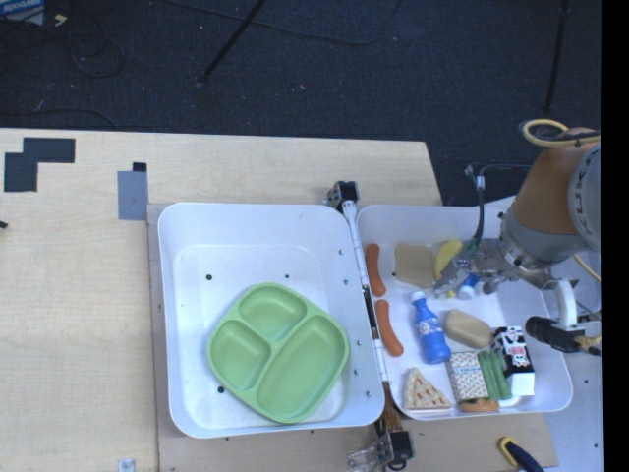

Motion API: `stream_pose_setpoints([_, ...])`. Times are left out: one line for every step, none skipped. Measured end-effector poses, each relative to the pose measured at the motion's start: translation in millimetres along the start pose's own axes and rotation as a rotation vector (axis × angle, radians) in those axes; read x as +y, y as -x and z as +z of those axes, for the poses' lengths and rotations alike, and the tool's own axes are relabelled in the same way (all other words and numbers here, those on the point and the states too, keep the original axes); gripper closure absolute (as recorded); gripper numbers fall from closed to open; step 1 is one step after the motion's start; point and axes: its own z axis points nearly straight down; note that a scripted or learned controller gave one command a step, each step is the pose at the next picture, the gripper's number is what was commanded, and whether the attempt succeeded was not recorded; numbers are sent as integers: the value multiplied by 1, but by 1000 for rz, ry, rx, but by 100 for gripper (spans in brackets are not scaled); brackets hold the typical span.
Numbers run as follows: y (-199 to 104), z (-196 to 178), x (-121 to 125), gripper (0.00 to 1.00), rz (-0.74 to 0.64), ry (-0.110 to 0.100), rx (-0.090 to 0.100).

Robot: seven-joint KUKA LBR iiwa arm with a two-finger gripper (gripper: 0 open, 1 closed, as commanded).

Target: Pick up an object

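Two shallow white bins side by side: left bin point(177, 264), right bin point(550, 386). Left bin: one green three-compartment plastic plate point(278, 351). Right bin: two orange-red sausages point(374, 269) point(389, 326) along left wall, one blue bottle point(428, 328), one yellow banana point(447, 256), one tan bread roll point(467, 328), one triangular sandwich slice point(425, 391). Gripper point(470, 281) low over right bin between banana and bottle; grip state cannot tell.

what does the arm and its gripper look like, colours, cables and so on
The arm is a thick rounded body, grey with a broad orange band above the wrist. A thin dark cable runs down beside it toward the gripper, which is a small metallic grey assembly, too cluttered to make out in detail. A pale yellowish ring sits at the top of the orange part.
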Motion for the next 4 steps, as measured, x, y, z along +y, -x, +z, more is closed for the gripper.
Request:
stream_pose_setpoints([1, -8, -1, 100, -2, -5, 2])
stream_pose_setpoints([0, -8, -1, 0, -3, -4, 2])
stream_pose_setpoints([19, 17, -12, 0, 7, 6, -2])
stream_pose_setpoints([13, 17, -107, 0, 8, 5, -1])
